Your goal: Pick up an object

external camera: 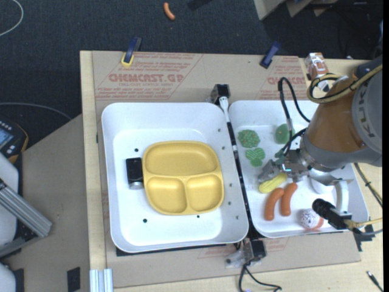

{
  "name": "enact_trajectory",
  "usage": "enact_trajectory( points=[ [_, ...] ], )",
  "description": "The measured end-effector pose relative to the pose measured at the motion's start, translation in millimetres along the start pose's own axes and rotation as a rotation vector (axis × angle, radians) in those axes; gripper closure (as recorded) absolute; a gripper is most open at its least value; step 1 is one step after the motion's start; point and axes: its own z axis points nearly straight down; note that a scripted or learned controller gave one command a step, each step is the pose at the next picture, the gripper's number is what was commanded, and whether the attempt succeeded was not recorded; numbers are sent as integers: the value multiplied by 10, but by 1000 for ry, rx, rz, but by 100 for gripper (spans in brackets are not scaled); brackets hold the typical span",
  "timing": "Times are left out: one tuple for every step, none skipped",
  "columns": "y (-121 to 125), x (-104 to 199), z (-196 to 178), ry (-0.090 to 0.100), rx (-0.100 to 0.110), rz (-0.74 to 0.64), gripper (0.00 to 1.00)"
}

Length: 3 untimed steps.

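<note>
The right bin (261, 111) holds small toy foods: two green leafy pieces (248, 139) (256, 157), another green piece (282, 132), a yellow banana-like piece (271, 184), two orange sausages (271, 204) (287, 198) and a pink-and-white piece (309, 219). My gripper (275, 172) reaches in from the right and sits low in this bin, just above the yellow piece and beside the lower green piece. Its fingertips are small and dark against the bin floor. Nothing can be seen held between them.
The left bin (115, 163) holds a yellow three-compartment plate (181, 176) and a small black block (134, 170) at the plate's left edge. A black clip (222, 93) sits where the bins meet at the back. The arm's grey and orange body (337, 132) covers the right bin's right side.
</note>
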Motion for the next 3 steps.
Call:
enact_trajectory(
  points=[
    [-5, 7, 215, 0, -1, 0, 0],
    [2, 4, 98, -1, -5, 1, 100],
    [-39, 0, -333, -3, -9, 0, 100]
  ],
)
